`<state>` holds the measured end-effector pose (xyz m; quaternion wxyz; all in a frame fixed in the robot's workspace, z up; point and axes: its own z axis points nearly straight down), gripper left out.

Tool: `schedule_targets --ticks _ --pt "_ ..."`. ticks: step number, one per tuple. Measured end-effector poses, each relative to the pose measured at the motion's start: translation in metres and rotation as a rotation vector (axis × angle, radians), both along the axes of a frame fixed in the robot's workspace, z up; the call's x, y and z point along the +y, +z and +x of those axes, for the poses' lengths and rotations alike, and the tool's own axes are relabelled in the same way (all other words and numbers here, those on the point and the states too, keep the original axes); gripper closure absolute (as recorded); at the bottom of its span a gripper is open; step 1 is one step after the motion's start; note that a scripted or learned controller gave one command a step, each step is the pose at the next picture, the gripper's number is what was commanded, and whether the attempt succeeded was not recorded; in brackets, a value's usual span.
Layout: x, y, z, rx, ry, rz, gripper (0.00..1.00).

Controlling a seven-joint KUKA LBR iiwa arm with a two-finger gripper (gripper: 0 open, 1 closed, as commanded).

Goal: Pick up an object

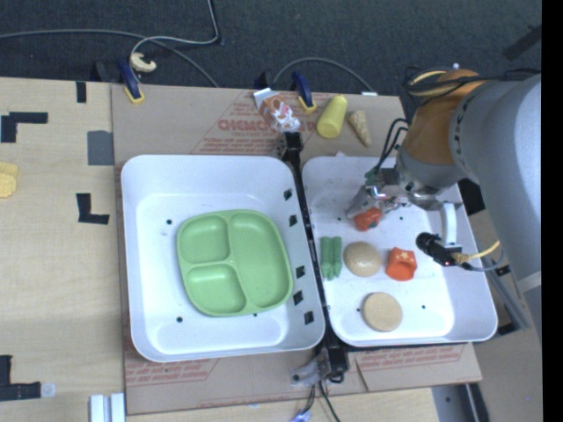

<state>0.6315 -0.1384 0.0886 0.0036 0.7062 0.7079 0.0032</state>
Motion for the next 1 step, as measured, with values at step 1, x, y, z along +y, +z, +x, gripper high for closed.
schedule_targets --ticks 1 --pt "0.0703 0.0961 -0.0298 0.009 0.0 0.001 1.0"
